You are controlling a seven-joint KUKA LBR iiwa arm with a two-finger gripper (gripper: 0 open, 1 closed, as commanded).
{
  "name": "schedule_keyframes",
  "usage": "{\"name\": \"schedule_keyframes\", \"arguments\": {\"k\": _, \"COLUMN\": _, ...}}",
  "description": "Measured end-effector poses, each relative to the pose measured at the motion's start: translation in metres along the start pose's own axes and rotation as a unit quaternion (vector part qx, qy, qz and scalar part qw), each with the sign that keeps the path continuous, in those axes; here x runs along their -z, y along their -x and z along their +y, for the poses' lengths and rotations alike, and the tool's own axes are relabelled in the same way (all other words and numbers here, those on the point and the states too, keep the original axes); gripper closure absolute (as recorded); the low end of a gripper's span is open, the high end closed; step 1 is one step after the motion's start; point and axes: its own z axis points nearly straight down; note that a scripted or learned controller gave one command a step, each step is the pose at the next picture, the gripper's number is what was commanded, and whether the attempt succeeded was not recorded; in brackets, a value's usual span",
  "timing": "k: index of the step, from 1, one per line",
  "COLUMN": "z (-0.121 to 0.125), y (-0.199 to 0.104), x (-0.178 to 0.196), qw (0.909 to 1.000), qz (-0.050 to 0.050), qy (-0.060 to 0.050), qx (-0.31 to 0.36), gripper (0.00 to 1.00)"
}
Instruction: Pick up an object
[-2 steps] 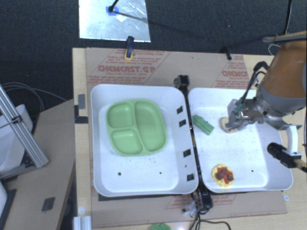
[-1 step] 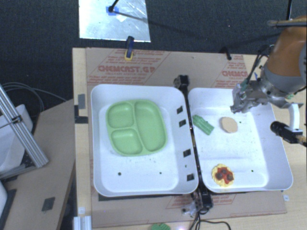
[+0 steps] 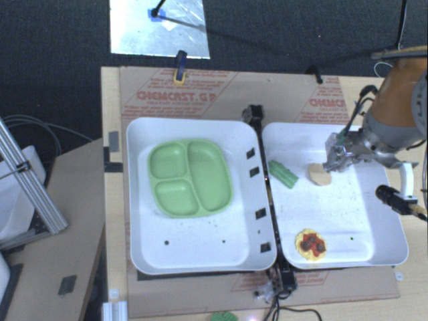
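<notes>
A green divided tray (image 3: 190, 178) lies in the left bin (image 3: 137, 199). In the right bin (image 3: 384, 236), a green piece (image 3: 283, 175), a tan piece (image 3: 319, 176) and a pizza toy (image 3: 311, 243) lie apart. The end effector (image 3: 334, 162) sits just beside the tan piece in the approach step; its state I cannot tell, and next it likely must straddle that piece and close.

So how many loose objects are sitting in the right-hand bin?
3: a green piece near the left wall, a tan piece mid-bin just below the gripper, and a red-and-yellow item near the front. The arm could hide more.
</notes>
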Motion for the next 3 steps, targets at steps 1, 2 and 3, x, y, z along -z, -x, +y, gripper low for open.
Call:
{"name": "schedule_keyframes", "arguments": {"k": 1, "z": 0.020, "y": -0.055, "x": -0.068, "qw": 1.0000, "qz": 0.000, "qy": 0.003, "qx": 0.001, "gripper": 1.00}}
{"name": "schedule_keyframes", "arguments": {"k": 2, "z": 0.020, "y": -0.055, "x": -0.070, "qw": 1.0000, "qz": 0.000, "qy": 0.002, "qx": 0.002, "gripper": 0.00}}
{"name": "schedule_keyframes", "arguments": {"k": 3, "z": 0.007, "y": -0.008, "x": -0.076, "qw": 1.0000, "qz": -0.001, "qy": 0.004, "qx": -0.001, "gripper": 0.00}}
